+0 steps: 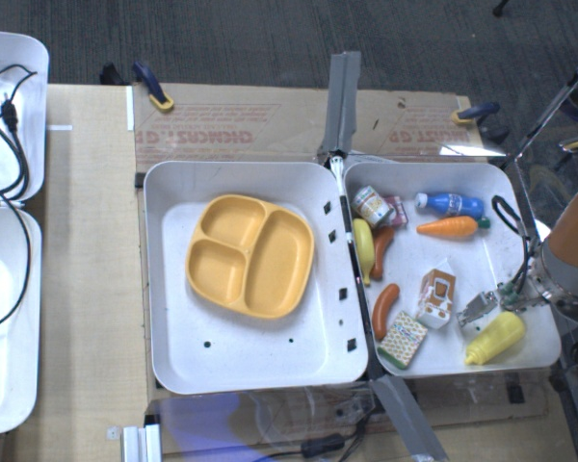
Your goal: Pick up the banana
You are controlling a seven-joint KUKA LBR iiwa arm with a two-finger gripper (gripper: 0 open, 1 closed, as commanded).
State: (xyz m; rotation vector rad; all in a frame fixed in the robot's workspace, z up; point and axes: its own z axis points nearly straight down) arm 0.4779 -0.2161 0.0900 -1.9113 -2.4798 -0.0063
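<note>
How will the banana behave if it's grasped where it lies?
The banana looks smooth and curved, so it may slip or rotate between fingers. It lies against the bin wall beside a brown sausage, so a grasp will probably nudge that too.

Banana (363,248) lies by the right bin's (433,171) left wall.

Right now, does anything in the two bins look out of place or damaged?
Nothing looks damaged or spilled. The banana lies tight against the right bin's left wall, beside a sausage, which may make gripping it awkward.
</note>
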